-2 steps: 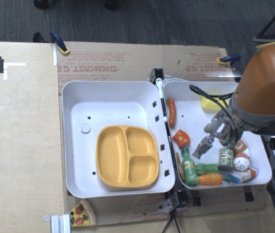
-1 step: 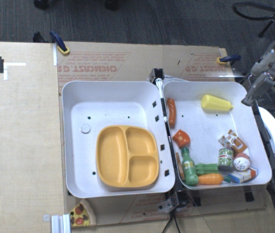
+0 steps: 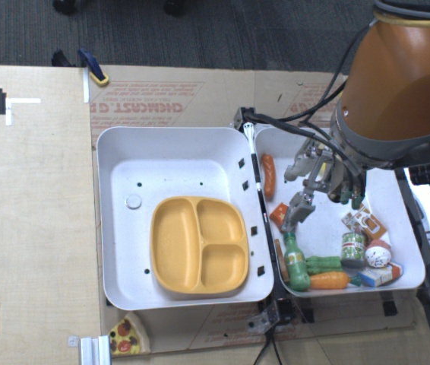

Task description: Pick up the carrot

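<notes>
2 white bins: the left bin [image 3: 116, 226] holds 1 yellow divided plate [image 3: 198, 243]. The right bin [image 3: 406, 226], beside it, holds 1 carrot [image 3: 329, 280], 1 green bottle [image 3: 294, 263], 1 sausage [image 3: 268, 176], 1 can [image 3: 352, 246] and 1 egg [image 3: 377, 256].

Even, bright overhead light, with soft shadows. The glossy shallow white plastic bins [image 3: 116, 204] look slightly washed out. The big orange arm band [image 3: 401, 74] is close and blurred; elsewhere focus is moderate.

Smooth matt plastic tray [image 3: 198, 243] in a glossy white bin [image 3: 116, 226]; bench [image 3: 29, 226] looks like pale wood.
</notes>
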You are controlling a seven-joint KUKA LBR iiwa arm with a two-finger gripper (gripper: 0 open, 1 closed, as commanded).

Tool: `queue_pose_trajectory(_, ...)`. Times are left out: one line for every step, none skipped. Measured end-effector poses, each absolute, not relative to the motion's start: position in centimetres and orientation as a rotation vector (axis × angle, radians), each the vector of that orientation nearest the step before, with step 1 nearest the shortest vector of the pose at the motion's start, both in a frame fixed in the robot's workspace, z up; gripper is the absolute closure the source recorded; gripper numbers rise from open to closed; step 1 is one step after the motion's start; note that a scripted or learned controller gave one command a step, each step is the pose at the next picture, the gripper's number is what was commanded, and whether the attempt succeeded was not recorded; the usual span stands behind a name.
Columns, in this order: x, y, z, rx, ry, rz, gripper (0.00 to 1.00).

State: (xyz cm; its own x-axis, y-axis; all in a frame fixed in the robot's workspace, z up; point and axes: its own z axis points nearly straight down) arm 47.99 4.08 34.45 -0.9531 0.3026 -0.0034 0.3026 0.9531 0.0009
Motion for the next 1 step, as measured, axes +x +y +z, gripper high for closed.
queue_pose_trajectory(48.25,7.02,19.14,0.428,3.112,0.000,0.00)
